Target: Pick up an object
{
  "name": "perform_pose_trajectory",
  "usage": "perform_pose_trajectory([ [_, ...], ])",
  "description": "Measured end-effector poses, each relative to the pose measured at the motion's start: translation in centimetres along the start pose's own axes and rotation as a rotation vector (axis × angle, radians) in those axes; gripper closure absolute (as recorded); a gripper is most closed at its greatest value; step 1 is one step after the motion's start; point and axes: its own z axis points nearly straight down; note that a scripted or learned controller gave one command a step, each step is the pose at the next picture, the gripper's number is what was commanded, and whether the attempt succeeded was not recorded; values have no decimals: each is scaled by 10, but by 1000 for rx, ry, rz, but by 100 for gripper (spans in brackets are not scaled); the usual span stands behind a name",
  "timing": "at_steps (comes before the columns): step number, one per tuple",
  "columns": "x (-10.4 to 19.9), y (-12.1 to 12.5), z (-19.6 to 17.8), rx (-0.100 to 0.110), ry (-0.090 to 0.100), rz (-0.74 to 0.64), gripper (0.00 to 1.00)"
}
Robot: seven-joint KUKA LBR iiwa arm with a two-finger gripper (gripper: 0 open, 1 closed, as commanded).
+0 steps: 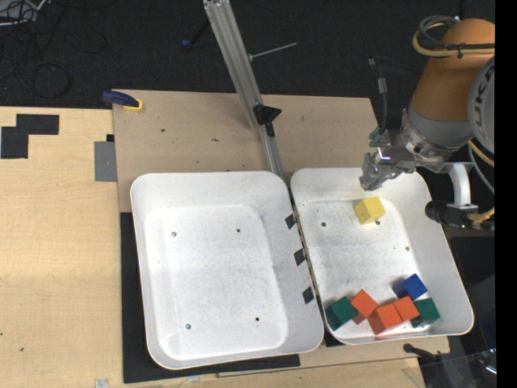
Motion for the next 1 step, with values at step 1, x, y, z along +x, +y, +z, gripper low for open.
perform_pose_trajectory([
  [1,58,1,-3,3,3,-2,100],
])
